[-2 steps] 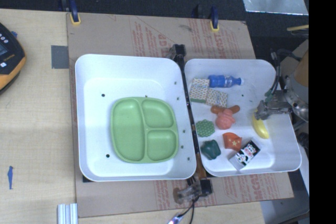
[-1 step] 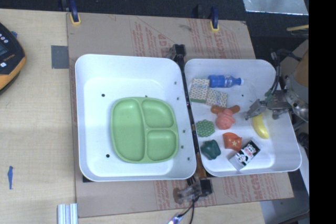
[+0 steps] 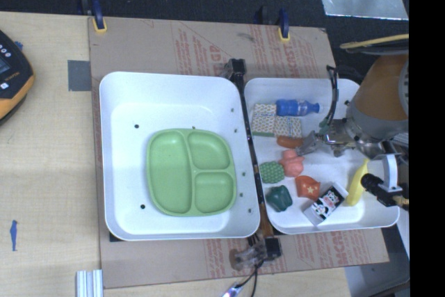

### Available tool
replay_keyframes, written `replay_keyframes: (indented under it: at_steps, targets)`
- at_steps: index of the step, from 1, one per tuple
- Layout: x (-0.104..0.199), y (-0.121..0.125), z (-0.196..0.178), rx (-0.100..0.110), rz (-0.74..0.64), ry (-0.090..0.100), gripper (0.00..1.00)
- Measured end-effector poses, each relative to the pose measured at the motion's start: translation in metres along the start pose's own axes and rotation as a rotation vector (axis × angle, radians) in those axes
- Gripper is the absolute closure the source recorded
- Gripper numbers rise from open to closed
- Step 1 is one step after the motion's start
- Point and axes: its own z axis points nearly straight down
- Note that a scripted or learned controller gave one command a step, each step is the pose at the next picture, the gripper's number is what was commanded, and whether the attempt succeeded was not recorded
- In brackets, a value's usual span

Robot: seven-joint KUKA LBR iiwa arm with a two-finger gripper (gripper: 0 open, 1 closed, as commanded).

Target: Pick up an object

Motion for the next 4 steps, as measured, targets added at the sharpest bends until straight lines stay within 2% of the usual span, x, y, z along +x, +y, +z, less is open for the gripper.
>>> replay_keyframes:
  at_steps: [1,2,3,4]
  targets:
    - [0.056,0.079,-0.001,-0.002,0.001,-0.003,0.00]
    - [0.047,0.016,0.000,0.001,0.001,-0.001,0.00]
    - [0.040,0.098,-0.057,-0.003,0.001,-0.001,0.00]
    - [0.061,0.069,0.000,0.000,0.002,0.000,0.00]
